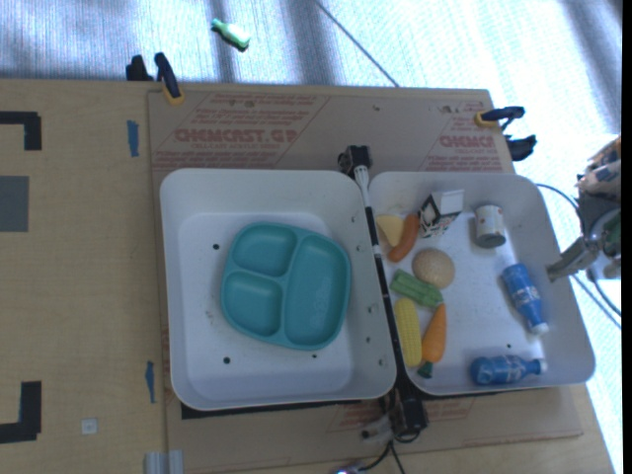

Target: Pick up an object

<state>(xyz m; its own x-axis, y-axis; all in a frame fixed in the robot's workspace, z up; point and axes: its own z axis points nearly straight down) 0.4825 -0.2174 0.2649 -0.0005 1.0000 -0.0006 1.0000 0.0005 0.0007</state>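
Gripper (581,258) is seen at the outer edge of the right bin (568,309), just outside its rim; whether the claw is spread or closed cannot be told. Nothing is seen between its fingers.

All places below are given relative to the right bin. Nearest the gripper, a blue bottle (523,297) is laid inside the outer wall. A second blue bottle (504,368) is laid in the near outer corner. A small grey can (488,224) is stood near the far wall, with a black-and-white toy (438,211) beside it. A beige round piece (433,268) is placed mid-bin. Along the inner wall are lined a yellow wedge (392,228), a carrot (403,240), a green vegetable (417,289), corn (408,331) and a second carrot (434,337).

Beyond the inner wall, a teal divided plate (286,285) is set in the left bin (193,215).
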